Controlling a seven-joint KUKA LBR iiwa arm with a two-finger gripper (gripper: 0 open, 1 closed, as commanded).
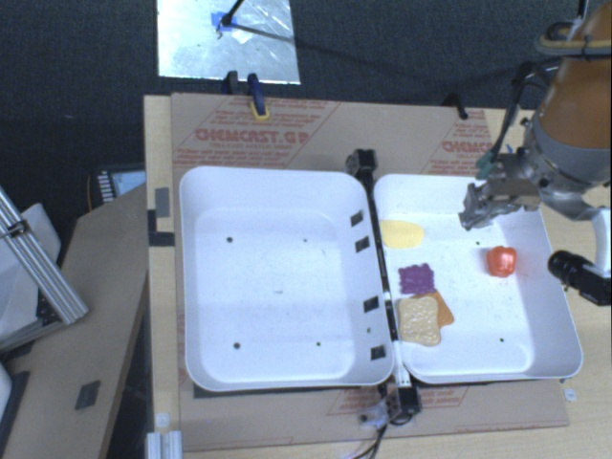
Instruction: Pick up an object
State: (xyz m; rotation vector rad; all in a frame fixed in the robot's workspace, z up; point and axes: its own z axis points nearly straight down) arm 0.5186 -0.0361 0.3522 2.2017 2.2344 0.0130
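Note:
The right bin (550, 352) holds several small objects. A yellow flat piece (403, 233) lies near its upper left. Below it sit a purple piece (416, 278) and a tan cracker-like square (419, 320) lying over an orange piece (442, 307). A red round object (501, 261) rests toward the right side. My gripper (475, 215) hangs over the upper part of the right bin, between the yellow piece and the red object, touching neither. Nothing shows between its fingers.
The left bin (201, 352) lies beside the right one, joined by a black clamp strip (371, 247). A shiny foil sheet (228, 27) lies at the back. A black part (578, 277) sticks in at the right edge near the red object.

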